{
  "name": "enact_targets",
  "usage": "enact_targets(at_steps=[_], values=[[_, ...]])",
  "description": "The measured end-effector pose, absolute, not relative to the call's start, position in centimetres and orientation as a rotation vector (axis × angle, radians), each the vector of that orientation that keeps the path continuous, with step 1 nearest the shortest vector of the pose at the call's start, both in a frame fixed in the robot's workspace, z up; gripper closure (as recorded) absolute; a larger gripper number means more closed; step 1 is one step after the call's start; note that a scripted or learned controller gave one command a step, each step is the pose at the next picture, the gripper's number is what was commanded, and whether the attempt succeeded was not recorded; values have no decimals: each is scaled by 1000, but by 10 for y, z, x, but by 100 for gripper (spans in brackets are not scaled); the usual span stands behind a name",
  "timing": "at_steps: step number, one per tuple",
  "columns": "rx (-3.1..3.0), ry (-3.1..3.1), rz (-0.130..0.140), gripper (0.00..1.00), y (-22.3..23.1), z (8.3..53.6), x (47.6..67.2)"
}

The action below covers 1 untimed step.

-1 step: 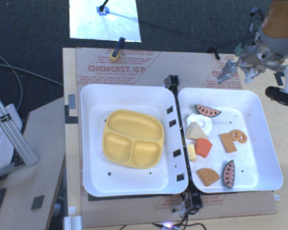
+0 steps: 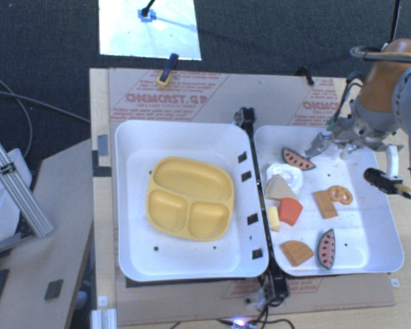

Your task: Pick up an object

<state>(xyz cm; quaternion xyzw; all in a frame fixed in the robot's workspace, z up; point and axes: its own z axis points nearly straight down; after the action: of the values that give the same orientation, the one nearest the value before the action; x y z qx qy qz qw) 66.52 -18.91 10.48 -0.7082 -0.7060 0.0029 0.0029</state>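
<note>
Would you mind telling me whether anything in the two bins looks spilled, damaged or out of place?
Nothing stands out. The yellow tray lies flat in the left bin, and the toy food pieces lie loose in the right bin.

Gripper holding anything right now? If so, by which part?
Nothing is held. The gripper sits above the right bin's upper edge with nothing between its fingers; the nearest piece, a watermelon slice, lies apart from it on the bin floor.

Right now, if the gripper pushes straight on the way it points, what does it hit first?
Probably the watermelon slice just ahead of the gripper, near the right bin's back; height above it is unclear.
</note>
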Motion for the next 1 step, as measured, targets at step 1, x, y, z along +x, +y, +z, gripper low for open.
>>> enact_targets(at_steps=[1], values=[[-2221,-2213,6,0,-208,82,581]])
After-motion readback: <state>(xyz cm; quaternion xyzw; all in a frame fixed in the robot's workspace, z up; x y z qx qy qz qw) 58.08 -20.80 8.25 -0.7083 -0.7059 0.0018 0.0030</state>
